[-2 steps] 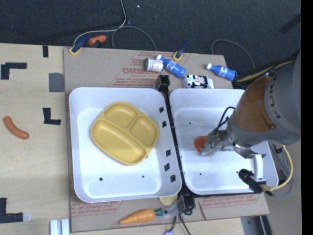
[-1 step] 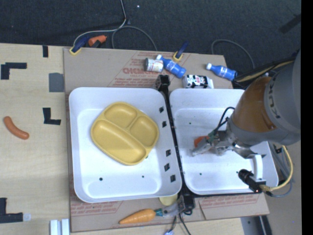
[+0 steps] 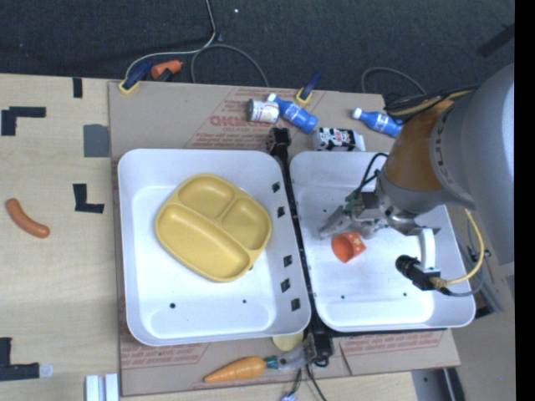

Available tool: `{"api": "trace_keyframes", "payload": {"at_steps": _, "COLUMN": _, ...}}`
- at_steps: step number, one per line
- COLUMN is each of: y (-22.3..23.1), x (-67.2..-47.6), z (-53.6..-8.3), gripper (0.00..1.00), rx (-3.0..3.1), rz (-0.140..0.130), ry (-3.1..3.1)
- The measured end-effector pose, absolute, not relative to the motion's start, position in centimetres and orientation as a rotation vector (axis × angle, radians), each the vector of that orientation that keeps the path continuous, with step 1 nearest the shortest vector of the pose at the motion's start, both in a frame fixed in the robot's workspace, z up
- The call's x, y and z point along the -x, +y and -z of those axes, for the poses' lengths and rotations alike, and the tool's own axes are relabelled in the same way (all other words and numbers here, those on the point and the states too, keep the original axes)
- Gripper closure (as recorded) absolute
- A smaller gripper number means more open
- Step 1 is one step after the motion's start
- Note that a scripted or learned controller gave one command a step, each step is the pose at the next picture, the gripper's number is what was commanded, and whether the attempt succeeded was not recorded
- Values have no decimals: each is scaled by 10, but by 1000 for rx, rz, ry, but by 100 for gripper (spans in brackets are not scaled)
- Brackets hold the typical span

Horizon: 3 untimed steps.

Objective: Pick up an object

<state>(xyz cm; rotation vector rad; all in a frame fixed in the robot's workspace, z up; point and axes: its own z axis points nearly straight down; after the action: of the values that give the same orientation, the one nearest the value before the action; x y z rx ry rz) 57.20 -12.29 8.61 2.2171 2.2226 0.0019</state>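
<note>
A small orange-red object (image 3: 348, 246) lies on the floor of the right white bin (image 3: 376, 312). My gripper (image 3: 343, 222) hangs low over that bin, its dark fingers pointing left, just above and beside the orange-red object. The grey arm with its orange band (image 3: 414, 153) comes in from the right. A yellow divided tray (image 3: 214, 225) lies in the left white bin (image 3: 142, 307).
Behind the bins lie blue and white bottles (image 3: 284, 111), another blue bottle (image 3: 378, 122) and a small dark-patterned box (image 3: 338, 139). A toy carrot (image 3: 236, 370) lies in front of the bins, a toy sausage (image 3: 27, 218) on the bench at left. A black cable fitting (image 3: 415, 271) hangs inside the right bin.
</note>
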Motion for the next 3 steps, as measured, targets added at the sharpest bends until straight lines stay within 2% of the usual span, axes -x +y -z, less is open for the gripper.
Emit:
{"api": "trace_keyframes", "payload": {"at_steps": 1, "y": -97, "x": -667, "z": -86, "gripper": 0, "rx": -2212, "rz": 2, "ry": 2226}}
{"api": "trace_keyframes", "payload": {"at_steps": 2, "y": -97, "x": -593, "z": -87, "gripper": 0, "rx": -2219, "rz": -2, "ry": 2219}}
{"api": "trace_keyframes", "payload": {"at_steps": 3, "y": -104, "x": -542, "z": -87, "gripper": 0, "rx": -2216, "rz": -7, "ry": 2216}}
